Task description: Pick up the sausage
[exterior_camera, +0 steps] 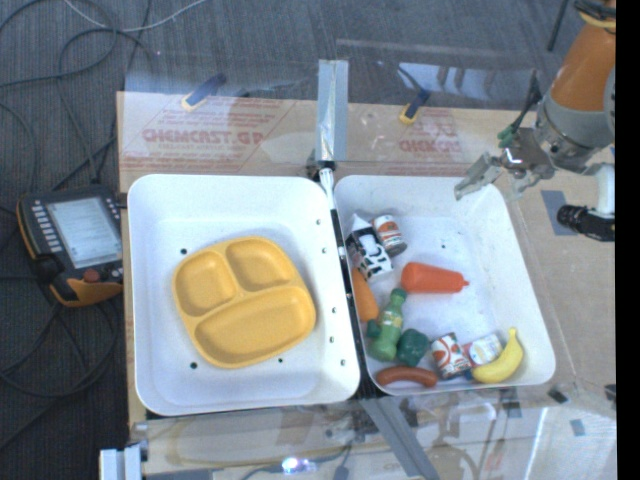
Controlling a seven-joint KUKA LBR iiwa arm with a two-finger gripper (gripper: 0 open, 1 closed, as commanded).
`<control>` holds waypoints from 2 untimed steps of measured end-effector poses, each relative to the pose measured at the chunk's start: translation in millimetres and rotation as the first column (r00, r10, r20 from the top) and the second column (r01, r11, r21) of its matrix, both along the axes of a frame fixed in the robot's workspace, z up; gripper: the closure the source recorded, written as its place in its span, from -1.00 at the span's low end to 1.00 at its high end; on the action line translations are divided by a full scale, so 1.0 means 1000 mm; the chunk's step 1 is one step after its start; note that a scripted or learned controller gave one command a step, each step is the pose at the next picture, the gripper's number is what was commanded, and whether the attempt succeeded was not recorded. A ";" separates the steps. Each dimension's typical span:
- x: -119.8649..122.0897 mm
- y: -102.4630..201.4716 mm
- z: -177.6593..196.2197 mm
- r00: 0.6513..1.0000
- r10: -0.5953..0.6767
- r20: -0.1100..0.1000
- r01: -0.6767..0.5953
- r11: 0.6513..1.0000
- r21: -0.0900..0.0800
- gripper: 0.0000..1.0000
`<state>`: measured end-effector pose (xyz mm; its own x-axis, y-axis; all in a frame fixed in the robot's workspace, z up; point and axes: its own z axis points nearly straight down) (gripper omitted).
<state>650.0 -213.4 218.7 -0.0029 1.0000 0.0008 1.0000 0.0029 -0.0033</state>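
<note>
- We log the grey arm with its orange band [588, 63] at the upper right, above the far right corner of the right-hand shallow white bin [523, 268].
- We log the left-hand shallow white bin [150, 268], bearing a yellow three-compartment plastic tray [245, 301].
- We log the two-finger gripper [485, 175]; its fingers appear spread apart, grasping nothing.
- We log an orange toy carrot [433, 279] mid-bin and a yellow toy banana [502, 359] at the near right corner.
- We log the reddish-brown toy sausage [405, 376] against the right bin's near wall, long axis running left-right, well apart from the gripper: diagonally across the bin, nearer and leftward.
</note>
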 end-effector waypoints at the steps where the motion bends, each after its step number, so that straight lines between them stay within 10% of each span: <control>1: -0.036 -0.011 -0.024 0.999 0.041 -0.001 -0.041 0.999 -0.003 -1.00; 2: -0.056 0.020 -0.125 0.999 -0.047 0.003 0.047 0.999 -0.002 -1.00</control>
<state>593.9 -193.3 93.6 0.0442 0.9990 -0.0011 0.9990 -0.0442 -0.0004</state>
